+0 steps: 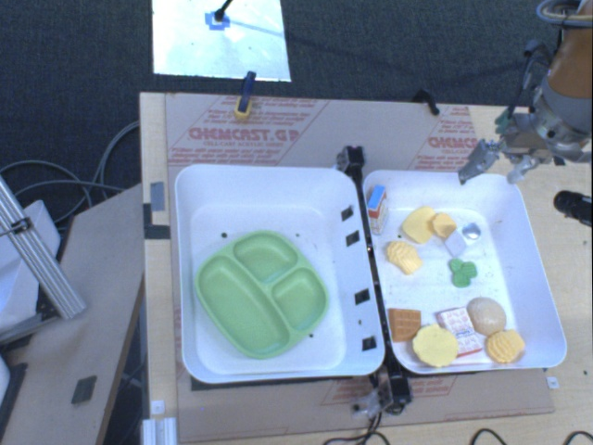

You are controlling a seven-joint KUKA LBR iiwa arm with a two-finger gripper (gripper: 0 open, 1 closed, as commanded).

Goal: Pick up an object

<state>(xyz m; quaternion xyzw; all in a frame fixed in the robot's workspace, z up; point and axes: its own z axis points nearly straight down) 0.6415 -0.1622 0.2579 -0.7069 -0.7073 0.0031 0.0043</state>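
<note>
Two-finger grey gripper (494,165) hovers over far right corner of right shallow white plastic bin (542,276), jaws open, holding nothing. Green sectioned plastic tray (260,292) in left white bin (206,202).

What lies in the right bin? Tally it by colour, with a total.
Yellow pieces: 5
Green piece: 1
Brown cracker: 1
Beige lump: 1
Red-and-white packet: 1
White carton: 1
Grey-white piece: 1
Total: 11

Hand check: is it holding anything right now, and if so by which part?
Nothing is held. The hand is open with nothing between its fingers, above the far edge of the right bin, apart from the toy food.
</note>
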